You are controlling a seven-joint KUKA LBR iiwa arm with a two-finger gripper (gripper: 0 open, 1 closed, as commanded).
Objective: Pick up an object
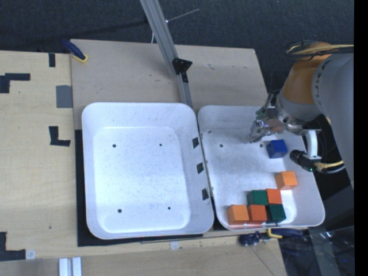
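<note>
Over the right bin [214, 154], fingers [257, 132] blurred, grip unclear, blue block [276, 148] just beside

No text, label, brand name or number can be read anywhere in the picture. The black tape pieces [55, 135] on the pale wooden worktop [34, 183], at the left of the frame, are only plain shapes and form no letters or signs.

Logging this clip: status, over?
Gripper low in right bin, nothing seen held. Blue block just beside it. Orange and green blocks clustered at near edge.
</note>
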